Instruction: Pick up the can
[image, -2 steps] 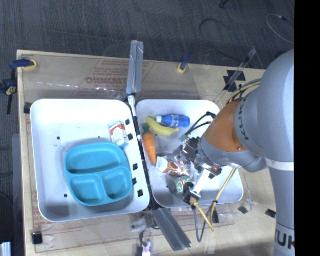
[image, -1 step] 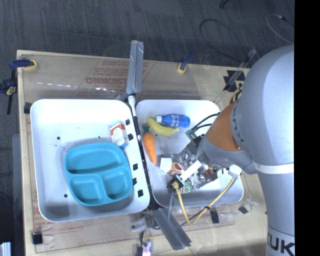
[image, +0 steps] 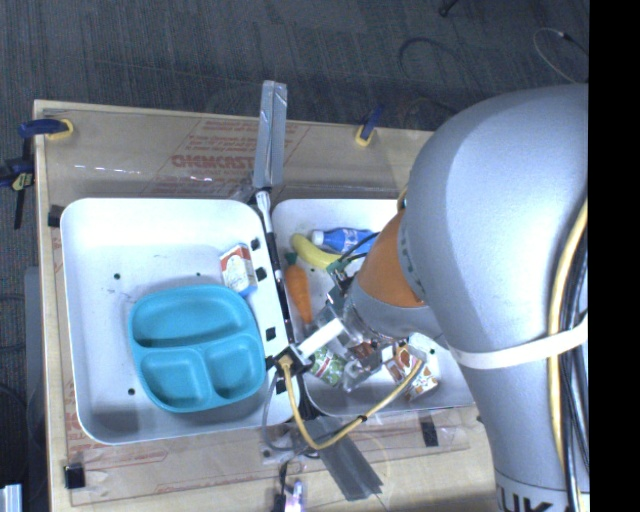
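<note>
I am watching the gripper (image: 352, 352) reaching down into the right bin (image: 385, 212), just below the carrot (image: 298, 293). The can (image: 328, 367) is lying touching the gripper's lower left side, below that carrot. I cannot tell the gripper's state.

The scene is lit evenly and quite brightly from above. The two white bins, the left bin (image: 90, 300) and the right bin (image: 300, 215), are almost washed out, so their walls lose detail. Soft glare lies on the grey arm (image: 500, 230), with a pale highlight along its curved top. The arm throws a shadow on the right bin's floor under it. The blue tray (image: 195, 345) has a weak shadow at its lower left edge. The dark floor (image: 150, 50) looks grainy. The picture is slightly soft, and small things under the arm are hard to make out.
</note>
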